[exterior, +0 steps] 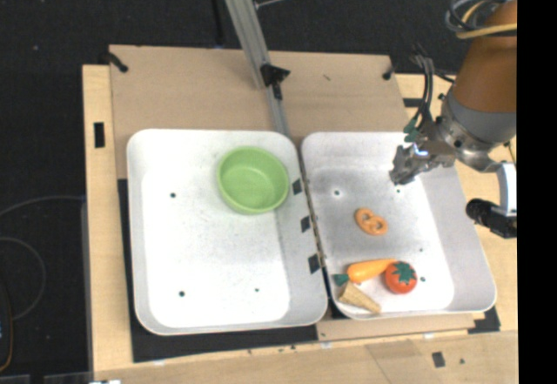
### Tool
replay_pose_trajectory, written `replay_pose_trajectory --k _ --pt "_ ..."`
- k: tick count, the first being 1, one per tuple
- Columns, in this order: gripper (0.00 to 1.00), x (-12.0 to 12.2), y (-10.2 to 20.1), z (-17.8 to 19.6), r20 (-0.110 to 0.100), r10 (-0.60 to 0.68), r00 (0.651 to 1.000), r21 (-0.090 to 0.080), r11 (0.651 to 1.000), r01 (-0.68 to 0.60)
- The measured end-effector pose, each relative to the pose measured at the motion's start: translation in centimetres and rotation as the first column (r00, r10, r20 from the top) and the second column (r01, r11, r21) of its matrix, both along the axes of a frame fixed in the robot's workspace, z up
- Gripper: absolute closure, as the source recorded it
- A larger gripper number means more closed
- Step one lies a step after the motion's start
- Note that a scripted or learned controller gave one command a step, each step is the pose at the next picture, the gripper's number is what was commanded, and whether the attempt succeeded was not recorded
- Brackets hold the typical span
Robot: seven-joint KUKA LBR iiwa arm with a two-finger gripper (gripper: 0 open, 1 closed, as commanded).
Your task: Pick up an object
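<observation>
Two shallow white bins are shown side by side on the counter (104, 199), viewed from above at a slant. The arm (483, 86) is seen entering from the right — grey, with an orange band above the wrist — and its claw (406, 166) is positioned over the upper part of the right bin (452, 225). The claw appears dark and small; whether it is spread or pressed together cannot be told, and nothing is seen held in it. It is placed well apart from the objects below. In the right bin a small orange pretzel-shaped piece (372, 221) is found near the middle, while along the near edge a toy carrot (370, 269), a red toy tomato (400, 278) and a tan wedge (359, 299) are grouped closely together. In the left bin (174, 269) a green bowl (253, 180) is set upright — near the far right corner.
</observation>
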State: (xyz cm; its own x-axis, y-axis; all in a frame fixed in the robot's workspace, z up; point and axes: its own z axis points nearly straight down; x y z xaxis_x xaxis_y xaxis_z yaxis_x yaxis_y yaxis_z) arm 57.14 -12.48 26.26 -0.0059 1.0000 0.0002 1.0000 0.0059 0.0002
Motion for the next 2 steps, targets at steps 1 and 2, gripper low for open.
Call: replay_pose_trajectory --k 1,2 --pt "1.0 -1.4 4.2 -1.0 0.0 -0.001 1.0 0.0 1.0 0.001" --pt "1.0 -3.3 9.8 -1.7 0.0 0.001 1.0 0.001 1.0 -0.001"
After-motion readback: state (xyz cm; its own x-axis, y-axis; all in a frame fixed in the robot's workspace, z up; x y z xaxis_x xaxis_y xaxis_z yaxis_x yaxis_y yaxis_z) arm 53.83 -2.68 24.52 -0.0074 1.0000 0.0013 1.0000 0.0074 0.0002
